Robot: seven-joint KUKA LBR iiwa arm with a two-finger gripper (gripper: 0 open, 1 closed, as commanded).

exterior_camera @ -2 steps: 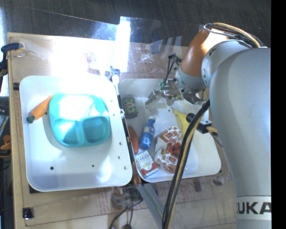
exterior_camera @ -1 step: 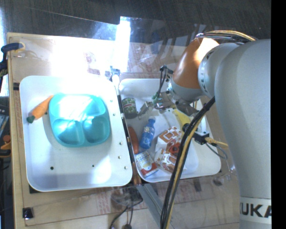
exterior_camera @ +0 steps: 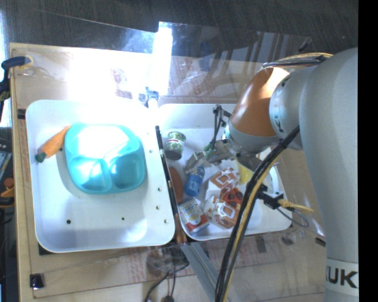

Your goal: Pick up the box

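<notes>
In the left bin (exterior_camera: 44,228) lay a carrot (exterior_camera: 52,143) and a teal dish (exterior_camera: 105,158). The box (exterior_camera: 225,182) still lay unlifted in the right bin (exterior_camera: 189,115), below the gripper (exterior_camera: 209,153); its grip couldn't be judged.

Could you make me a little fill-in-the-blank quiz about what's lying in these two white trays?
1. The carrot lies in the ____ bin.
2. The big plastic container beside the carrot is coloured ____.
3. The arm wears an ____ band above its wrist.
4. The small metal can sits in the ____ bin.

Missing words: left; turquoise; orange; right
</notes>
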